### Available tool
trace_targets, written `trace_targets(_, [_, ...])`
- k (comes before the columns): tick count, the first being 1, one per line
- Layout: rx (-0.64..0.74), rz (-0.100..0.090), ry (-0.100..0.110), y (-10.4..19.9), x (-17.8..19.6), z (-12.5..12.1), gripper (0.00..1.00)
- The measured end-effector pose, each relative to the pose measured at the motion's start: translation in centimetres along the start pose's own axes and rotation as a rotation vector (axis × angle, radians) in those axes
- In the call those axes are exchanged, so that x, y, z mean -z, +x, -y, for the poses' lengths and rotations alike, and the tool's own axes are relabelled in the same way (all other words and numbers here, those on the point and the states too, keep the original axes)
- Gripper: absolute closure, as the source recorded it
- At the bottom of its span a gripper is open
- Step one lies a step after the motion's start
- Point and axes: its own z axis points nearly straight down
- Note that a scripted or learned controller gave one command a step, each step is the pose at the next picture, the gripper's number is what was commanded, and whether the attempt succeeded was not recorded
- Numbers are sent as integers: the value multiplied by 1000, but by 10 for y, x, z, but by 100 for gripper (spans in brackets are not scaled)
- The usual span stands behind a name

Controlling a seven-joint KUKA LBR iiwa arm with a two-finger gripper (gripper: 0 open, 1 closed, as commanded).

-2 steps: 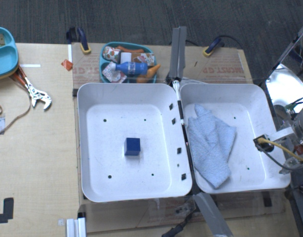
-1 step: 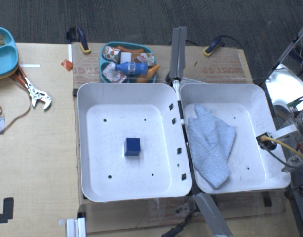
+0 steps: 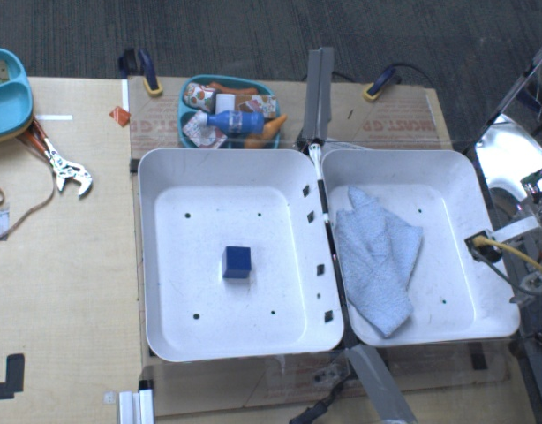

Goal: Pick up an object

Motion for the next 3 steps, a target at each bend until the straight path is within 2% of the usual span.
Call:
trace_targets(1, [2, 0, 0, 0, 23, 0, 0])
trace_targets(2, [1, 1, -1, 9, 84, -2, 0])
trace_targets(3, [138, -7, 15, 6, -96, 10, 0])
